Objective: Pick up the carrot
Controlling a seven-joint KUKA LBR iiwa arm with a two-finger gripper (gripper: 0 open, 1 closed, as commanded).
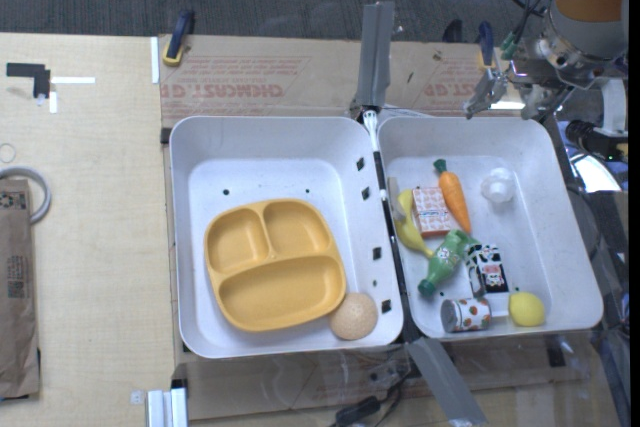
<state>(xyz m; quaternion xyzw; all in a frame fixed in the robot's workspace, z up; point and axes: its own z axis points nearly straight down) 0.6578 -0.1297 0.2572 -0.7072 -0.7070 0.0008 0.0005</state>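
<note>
The carrot [454, 199] is orange with a green top and lies in the middle of the right bin [560, 215], its tip pointing toward the near side. It rests against a small orange-and-white box [430, 212]. My gripper [516, 95] hangs above the far rim of the right bin, well behind the carrot and a little to its right. Its two fingers stand spread apart, open, with nothing between them.
Around the carrot lie a banana [408, 229], a green bottle [446, 261], a white lump [497, 185], a small black-and-white carton [488, 270], a can [465, 315] and a lemon [527, 308]. The left bin [200, 165] holds a yellow divided plate [275, 262] and a beige ball [353, 316].
</note>
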